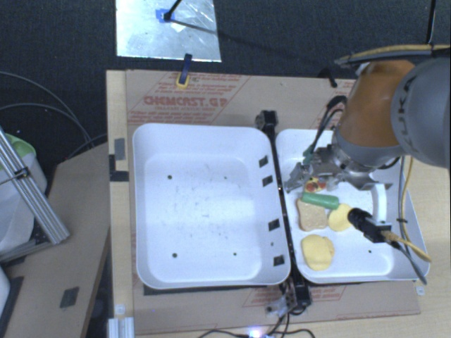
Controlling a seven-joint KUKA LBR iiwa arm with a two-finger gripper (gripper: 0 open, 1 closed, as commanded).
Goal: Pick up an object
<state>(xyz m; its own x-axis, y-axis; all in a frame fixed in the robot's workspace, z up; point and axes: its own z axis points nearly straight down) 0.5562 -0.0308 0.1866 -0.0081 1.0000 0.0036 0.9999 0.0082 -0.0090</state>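
Two bins are sitting side by side on the bench [84, 189] — the left bin [204, 206] and the right bin [352, 263] are touching along a shared divider. The arm [394, 104] is reaching in from the right and hanging over the right bin's far half. In that bin a cluster is lying near the divider: a long piece [318, 200] is resting across the far edge of a flat piece [312, 217], a round piece [340, 219] is sitting just right of it, and a lump [318, 251] is lying nearer the front — apart from the rest.
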